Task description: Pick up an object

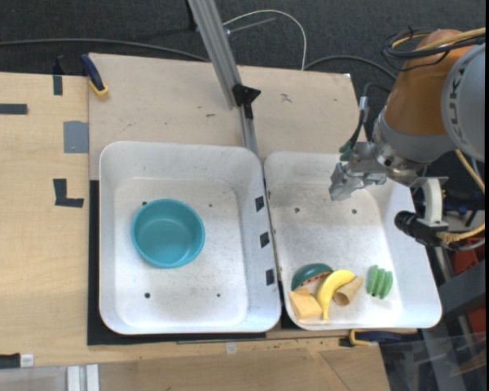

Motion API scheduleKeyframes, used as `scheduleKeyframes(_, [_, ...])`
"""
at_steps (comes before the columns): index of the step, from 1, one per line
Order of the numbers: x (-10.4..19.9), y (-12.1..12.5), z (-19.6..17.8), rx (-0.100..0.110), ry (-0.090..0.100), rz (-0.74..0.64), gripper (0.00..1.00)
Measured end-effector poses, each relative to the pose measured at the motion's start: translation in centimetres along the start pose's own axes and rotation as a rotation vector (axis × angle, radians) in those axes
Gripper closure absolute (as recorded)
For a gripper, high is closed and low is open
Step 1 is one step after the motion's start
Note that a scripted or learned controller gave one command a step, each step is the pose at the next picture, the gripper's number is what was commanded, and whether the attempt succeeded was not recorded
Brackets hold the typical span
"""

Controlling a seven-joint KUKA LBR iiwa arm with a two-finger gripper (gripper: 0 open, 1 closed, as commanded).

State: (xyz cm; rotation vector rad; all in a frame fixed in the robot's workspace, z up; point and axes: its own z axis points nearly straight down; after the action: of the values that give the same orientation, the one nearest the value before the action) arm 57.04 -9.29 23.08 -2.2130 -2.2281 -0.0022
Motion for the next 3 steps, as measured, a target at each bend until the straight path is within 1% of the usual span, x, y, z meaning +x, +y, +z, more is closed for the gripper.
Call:
scheduleKeyframes(1, [4.0, 2.1, 0.0, 0.001, 0.000, 0.000, 1.00])
scheduleKeyframes(2, [9.3, 3.1, 0.5, 0.002, -0.001, 0.000, 1.00])
scheduleKeyframes(3, [14.0, 6.2, 0.1, 0.000, 0.000, 0.000, 1.00])
